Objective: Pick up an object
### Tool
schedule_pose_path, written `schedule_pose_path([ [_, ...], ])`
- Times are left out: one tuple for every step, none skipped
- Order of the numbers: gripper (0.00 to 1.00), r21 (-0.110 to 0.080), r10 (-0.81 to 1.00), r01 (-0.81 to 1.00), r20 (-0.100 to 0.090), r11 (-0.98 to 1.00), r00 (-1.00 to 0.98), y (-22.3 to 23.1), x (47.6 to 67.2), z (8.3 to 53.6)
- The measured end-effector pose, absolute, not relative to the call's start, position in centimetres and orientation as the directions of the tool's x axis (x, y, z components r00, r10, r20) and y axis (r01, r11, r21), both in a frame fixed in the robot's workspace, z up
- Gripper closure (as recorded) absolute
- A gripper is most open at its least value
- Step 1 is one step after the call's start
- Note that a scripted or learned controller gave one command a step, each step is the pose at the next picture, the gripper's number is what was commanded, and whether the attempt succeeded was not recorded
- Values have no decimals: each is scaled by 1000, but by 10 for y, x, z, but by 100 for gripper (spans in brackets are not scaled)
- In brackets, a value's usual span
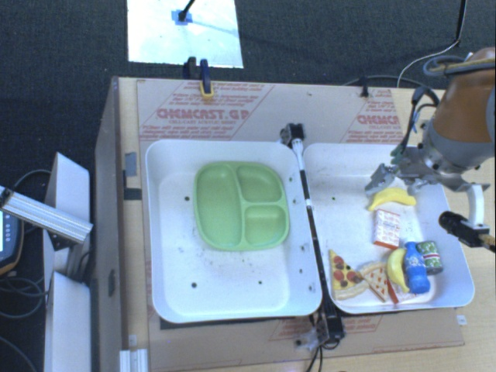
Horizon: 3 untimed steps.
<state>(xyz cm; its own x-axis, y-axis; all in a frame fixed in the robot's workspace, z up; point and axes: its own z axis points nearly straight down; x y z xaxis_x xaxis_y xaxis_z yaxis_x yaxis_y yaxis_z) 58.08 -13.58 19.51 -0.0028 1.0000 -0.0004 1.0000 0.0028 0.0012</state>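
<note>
- The hand (385, 178) is low in the right bin (341, 169), upper right of the frame, just above the banana (391, 199).
- Honestly can't tell if it's spread or pressed together, too small and blurry.
- Nothing looks picked up yet, so I'd say the grab is all to come.
- Packet (387, 227), bottle (415, 268), can (431, 256), second banana (396, 266) and pizza slices (346, 274) sit lower right.
- Green plate (240, 205) sits in the left bin (167, 208).
</note>
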Motion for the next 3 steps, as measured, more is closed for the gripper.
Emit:
schedule_pose_path([
  [0,-1,1000,1000,-1,1,-1,-180,554,102],
  [0,1,1000,1000,0,1,-1,-193,501,84],
  [100,4,1000,1000,-1,2,-2,-193,502,95],
])
